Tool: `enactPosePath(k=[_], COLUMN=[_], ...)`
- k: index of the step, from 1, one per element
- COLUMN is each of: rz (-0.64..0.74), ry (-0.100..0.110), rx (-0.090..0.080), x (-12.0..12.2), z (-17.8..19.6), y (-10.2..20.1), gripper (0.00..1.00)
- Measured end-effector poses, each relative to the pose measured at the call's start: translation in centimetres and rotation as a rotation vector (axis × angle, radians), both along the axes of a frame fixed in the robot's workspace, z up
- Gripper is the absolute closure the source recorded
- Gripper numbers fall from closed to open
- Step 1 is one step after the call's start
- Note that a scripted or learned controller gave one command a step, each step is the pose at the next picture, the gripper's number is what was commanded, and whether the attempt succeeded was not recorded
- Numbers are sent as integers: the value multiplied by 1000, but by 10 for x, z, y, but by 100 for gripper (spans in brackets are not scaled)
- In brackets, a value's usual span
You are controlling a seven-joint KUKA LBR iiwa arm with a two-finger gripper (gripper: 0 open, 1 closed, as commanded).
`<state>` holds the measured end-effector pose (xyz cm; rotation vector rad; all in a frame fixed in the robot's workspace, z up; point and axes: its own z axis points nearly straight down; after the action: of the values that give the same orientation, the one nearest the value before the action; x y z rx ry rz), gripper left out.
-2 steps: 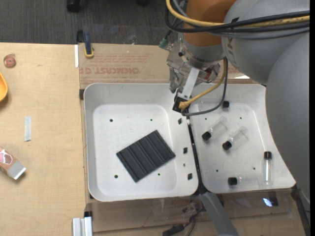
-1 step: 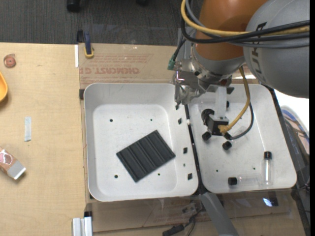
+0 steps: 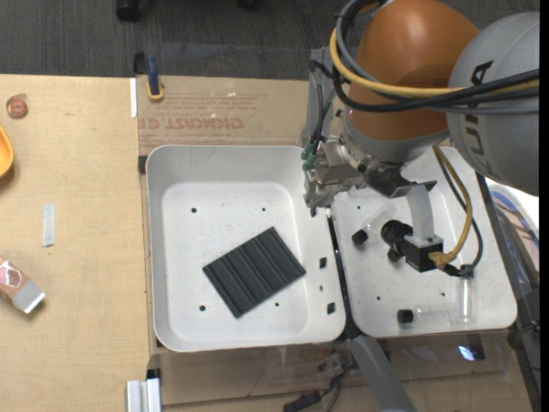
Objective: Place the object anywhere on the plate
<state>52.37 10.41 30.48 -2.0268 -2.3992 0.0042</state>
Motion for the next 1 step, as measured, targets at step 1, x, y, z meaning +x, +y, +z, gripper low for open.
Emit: enactPosePath(k=[1], rz=[217], ry=[-1], rx=[1], x=[-11], z=[-31], y=[-39], gripper=[100])
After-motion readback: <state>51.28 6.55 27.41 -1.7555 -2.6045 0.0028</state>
